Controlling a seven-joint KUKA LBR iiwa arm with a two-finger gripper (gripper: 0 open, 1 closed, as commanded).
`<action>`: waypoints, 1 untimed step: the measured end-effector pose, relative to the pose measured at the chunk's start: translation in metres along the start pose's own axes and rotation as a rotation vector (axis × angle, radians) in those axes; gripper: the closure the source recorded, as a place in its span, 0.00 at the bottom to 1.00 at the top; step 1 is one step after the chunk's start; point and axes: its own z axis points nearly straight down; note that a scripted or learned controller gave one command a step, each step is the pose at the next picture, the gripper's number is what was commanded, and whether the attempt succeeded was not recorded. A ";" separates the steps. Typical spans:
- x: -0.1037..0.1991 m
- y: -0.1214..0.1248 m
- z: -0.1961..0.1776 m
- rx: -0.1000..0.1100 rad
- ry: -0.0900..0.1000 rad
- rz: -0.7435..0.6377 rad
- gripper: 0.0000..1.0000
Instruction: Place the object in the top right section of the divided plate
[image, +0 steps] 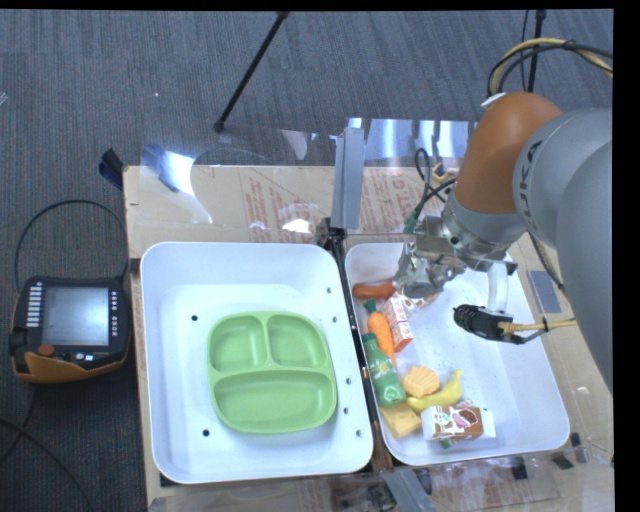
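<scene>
Gripper (425, 272) sits low over the far left corner of the right bin (535, 400), pointing down toward the toy food below it. Whether anything is clamped cannot be told from this angle; the metal head hides the tips.

Directly beneath and beside the gripper: a red sausage (373, 290) by the bin's left wall, a small red-and-white carton (401, 320) tilted just below it, and an orange carrot (380, 332) touching that carton. Running nearer along the same wall: a green bottle (381, 372), a ridged orange-yellow biscuit (419, 380), a banana (440, 392), a yellow cheese wedge (401, 421) and a lying milk carton (458, 423) in the near part of the bin.

Left bin (175, 300) holds the green divided plate (270, 371), set flat near the centre, with two small sections on the far side and one large section nearer. All three sections are bare, top right section included.

The arm (540, 170) comes in from the right, orange band above the wrist, bent down over the right bin. A black cable fitting (482, 321) hangs off it above the bin floor.
</scene>
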 end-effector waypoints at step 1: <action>0.000 0.000 0.000 0.000 0.000 0.000 0.00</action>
